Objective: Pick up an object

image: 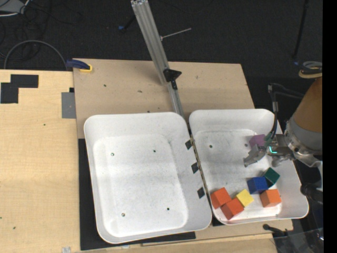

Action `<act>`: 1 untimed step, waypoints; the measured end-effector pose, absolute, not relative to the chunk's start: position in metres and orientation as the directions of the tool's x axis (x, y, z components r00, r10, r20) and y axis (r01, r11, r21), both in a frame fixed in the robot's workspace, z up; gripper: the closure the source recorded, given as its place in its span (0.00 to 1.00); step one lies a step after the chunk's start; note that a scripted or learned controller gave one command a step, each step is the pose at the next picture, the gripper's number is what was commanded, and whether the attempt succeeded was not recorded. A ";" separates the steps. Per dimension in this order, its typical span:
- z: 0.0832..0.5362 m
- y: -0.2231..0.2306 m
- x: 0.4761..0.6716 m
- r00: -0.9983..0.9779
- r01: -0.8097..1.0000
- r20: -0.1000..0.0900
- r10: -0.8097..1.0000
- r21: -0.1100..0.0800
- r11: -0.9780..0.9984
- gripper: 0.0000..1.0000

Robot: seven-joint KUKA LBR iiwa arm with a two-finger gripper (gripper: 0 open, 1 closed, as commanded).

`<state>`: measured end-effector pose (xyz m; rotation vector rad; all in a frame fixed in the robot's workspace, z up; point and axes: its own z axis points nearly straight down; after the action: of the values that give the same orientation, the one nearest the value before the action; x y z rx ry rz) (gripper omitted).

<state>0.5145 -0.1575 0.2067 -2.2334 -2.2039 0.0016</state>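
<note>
Purple block (257, 140) is sitting in the right bin (231, 121) at the gripper (255, 154), apparently caught between its fingers; it looks roughly cubic, so no long axis is showing. Blue (257, 184), green (272, 176), yellow (245, 197) and orange blocks (270, 197) are lying nearer the front rim.

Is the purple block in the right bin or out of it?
In. The purple block lies inside the right bin, beside the gripper, apart from the coloured blocks clustered at the near edge.
</note>
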 end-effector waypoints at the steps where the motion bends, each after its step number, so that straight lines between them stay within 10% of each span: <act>1: 0.207 -0.158 0.514 0.014 1.000 0.002 1.000 -0.003 -0.014 0.00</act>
<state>0.5145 -0.1575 0.2067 -2.2346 -2.2030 0.0013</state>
